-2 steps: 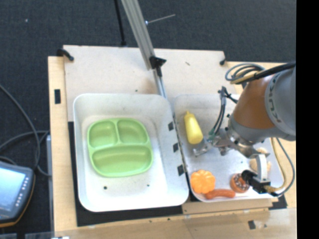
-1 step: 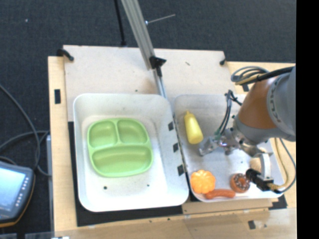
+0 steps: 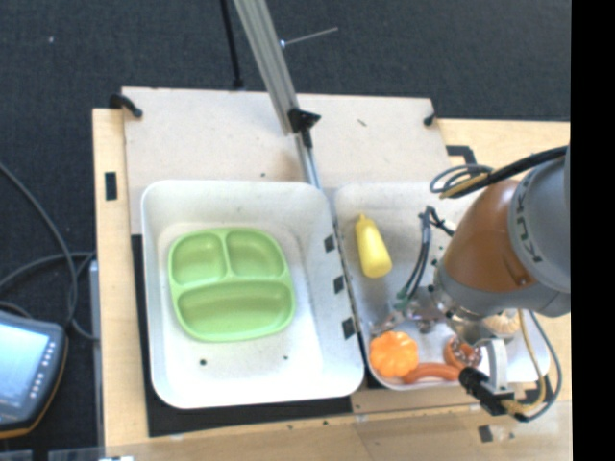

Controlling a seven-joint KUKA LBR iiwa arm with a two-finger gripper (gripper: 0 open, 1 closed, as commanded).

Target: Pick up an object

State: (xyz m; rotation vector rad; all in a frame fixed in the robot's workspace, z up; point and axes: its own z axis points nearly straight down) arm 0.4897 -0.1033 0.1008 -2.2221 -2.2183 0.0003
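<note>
A yellow bottle-shaped object (image 3: 372, 246) lies in the right bin (image 3: 394, 203) near its left wall. An orange ladle-like toy (image 3: 396, 354) rests at that bin's front edge, its handle pointing right. The gripper (image 3: 463, 339) is down in the right bin at the front right, just right of the orange toy's round head and over its handle. The bulky grey and orange arm (image 3: 500, 248) hangs above it and covers most of the wrist. A small reddish object (image 3: 462, 351) sits right at the gripper.
The left bin (image 3: 163, 353) holds a green divided plate (image 3: 231, 282). An aluminium post (image 3: 269, 56) slants up from between the bins. Cables (image 3: 461, 177) loop off the arm at the right. A handheld pendant (image 3: 27, 368) lies off the bench at the far left.
</note>
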